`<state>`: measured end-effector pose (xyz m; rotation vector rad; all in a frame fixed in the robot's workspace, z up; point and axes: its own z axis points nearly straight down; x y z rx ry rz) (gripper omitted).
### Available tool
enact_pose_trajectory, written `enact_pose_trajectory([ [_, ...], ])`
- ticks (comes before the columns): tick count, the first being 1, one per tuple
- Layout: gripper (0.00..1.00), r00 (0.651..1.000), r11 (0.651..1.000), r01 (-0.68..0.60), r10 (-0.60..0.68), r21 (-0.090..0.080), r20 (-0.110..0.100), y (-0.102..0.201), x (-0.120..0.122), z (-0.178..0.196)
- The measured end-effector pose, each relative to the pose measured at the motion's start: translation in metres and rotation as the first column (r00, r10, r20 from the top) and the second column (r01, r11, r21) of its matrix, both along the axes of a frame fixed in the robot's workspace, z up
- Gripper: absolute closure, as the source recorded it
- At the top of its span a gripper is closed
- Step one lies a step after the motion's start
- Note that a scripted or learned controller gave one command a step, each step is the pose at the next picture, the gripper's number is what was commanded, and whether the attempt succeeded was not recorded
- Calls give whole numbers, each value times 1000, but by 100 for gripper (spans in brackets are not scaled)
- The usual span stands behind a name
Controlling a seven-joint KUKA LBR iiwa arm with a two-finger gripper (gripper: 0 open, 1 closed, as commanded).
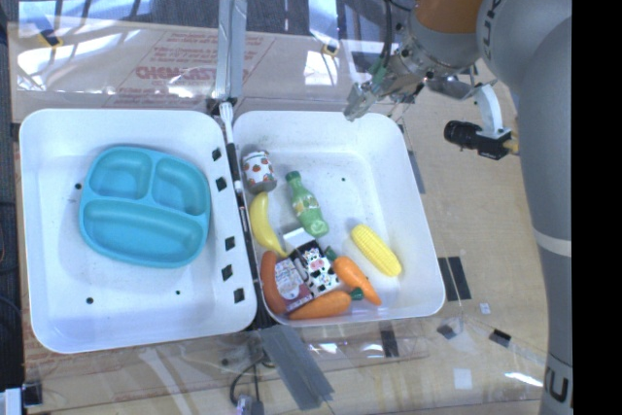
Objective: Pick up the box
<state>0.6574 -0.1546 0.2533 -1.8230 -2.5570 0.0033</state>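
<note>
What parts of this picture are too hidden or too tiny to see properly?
- The gripper in the camera view: too small and blurry to judge.
- The box: its print is too small to read.
- The red packet: the box overlaps one side.
- The carrots: partly hidden under the box.
- The arm: cut off by the top edge.

I'm watching the arm reaching in from the upper right of the frame, its gripper hovering over the top rim of the right bin, with nothing showing between its fingers. The box, black-and-white patterned, is lying in the lower middle of that bin, crowded by a banana, a green bottle, carrots and a corn cob. A blue divided plate is sitting in the left bin.
</note>
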Motion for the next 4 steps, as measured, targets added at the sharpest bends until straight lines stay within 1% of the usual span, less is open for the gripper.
enact_pose_trajectory([
  [1, 100, 999, 999, 50, -50, 1, 0, -9, 0, -30],
  [2, 100, 987, 987, 164, -164, 0, 2, -55, -1, 37],
  [3, 100, 903, 903, 430, -430, 0, 2, -55, -1, 178],
  [4, 100, 905, 905, 425, -425, -1, -2, -47, -1, 53],
])
